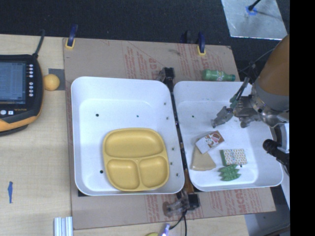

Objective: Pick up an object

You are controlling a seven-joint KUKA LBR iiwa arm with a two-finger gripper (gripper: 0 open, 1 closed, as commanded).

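The objects available for picking lie in the near part of the right bin [197,95]. A small carton [209,141] with a red and white print lies tilted nearest the bin's centre. Just near of it, a tan wedge [202,161] rests flat with its point toward the carton, the two touching or nearly so. To the right of the wedge lies a small flat packet [233,157] with a speckled green print, and directly near of that packet, close to the bin's near wall, a green leafy piece [229,173]. The gripper [231,115] is positioned over the right bin, far and to the right of the carton, apart from all four objects. Its fingers are spread: one dark finger [221,117] points left toward the bin's centre and the other sits further right at the wrist end. Nothing is between them. The grey arm [270,82] enters from the right, with its orange band visible above the wrist. The left bin [123,90] touches the right bin along a shared edge and holds a yellow divided tray [136,158] with three compartments, set in its near half. Both bins rest on a brown board [147,58] clamped to the desk [29,181]. On the board, just far of the right bin, lies a green bottle [218,75] on its side. On the desk at far left sit a handheld control pendant [17,93] and, beside it, a yellow ball [51,81].
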